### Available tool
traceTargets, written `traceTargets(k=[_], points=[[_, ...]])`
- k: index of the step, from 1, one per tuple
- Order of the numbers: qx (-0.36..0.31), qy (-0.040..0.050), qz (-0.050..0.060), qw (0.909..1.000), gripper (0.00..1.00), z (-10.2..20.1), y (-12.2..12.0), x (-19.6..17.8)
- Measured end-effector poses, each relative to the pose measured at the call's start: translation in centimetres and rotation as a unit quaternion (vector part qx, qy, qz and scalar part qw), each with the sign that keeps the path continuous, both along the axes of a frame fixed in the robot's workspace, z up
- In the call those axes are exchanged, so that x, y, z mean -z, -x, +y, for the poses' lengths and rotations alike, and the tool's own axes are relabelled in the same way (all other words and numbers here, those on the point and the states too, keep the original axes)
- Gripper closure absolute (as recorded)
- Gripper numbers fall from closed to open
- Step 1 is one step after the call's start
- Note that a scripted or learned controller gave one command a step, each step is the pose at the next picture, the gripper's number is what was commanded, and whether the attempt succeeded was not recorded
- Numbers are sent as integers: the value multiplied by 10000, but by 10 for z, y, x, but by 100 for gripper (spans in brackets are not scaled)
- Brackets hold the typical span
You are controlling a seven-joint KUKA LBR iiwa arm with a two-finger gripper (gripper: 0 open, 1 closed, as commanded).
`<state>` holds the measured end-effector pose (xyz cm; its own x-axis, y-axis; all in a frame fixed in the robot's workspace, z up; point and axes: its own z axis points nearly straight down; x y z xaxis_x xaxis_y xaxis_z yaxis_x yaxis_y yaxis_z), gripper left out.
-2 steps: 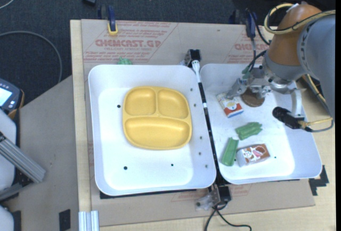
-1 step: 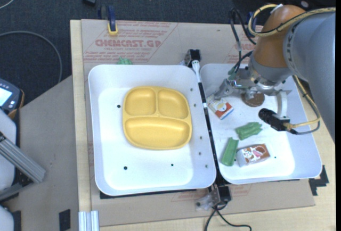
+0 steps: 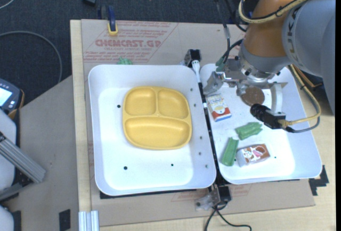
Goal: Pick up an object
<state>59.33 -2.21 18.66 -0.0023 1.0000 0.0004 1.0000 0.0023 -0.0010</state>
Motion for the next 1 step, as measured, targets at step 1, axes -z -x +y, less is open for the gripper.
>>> traceTargets(k=[1], points=[[-4,-3,-24,10000,0,25,42,-88]])
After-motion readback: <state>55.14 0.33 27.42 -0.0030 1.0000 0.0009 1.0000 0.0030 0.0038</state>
